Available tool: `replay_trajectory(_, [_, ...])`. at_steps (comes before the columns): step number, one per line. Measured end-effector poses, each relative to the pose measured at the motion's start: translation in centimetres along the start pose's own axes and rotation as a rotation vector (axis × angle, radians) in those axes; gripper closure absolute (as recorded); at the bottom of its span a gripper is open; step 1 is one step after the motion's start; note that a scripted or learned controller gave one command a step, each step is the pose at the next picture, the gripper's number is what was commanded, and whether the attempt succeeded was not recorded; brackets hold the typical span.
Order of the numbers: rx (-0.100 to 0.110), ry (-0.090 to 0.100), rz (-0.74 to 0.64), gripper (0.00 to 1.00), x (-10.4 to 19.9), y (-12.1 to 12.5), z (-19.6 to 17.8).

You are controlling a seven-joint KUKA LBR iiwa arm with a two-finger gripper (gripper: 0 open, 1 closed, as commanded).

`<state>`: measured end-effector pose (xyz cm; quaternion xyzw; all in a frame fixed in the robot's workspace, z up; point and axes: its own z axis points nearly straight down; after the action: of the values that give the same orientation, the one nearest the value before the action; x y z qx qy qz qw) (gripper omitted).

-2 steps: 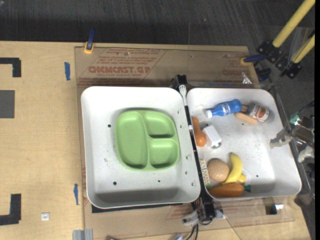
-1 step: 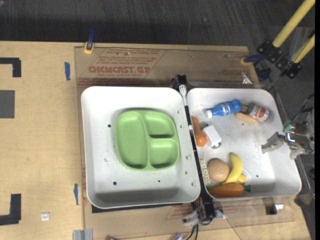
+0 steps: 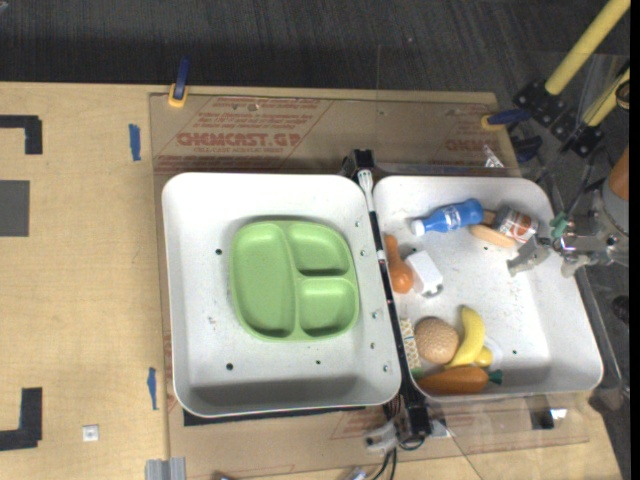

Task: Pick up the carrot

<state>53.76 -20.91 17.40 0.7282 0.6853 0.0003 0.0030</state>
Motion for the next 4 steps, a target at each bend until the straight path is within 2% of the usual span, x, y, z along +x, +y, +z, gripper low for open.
replay_trajectory(1, [0.012, 0.006, 0.234, 0.00, -0.5, -4.6, -2.2])
replay_trajectory(2, [-0.004, -0.002, -0.276, 0.00, -0.6, -4.2, -7.5])
replay_trajectory(3, [0.004, 0.007, -0.662, 0.00, -1.8, -5.7, -2.7])
replay_trajectory(4, [-0.003, 0.000, -0.831, 0.00, -0.4, -5.6, -4.1])
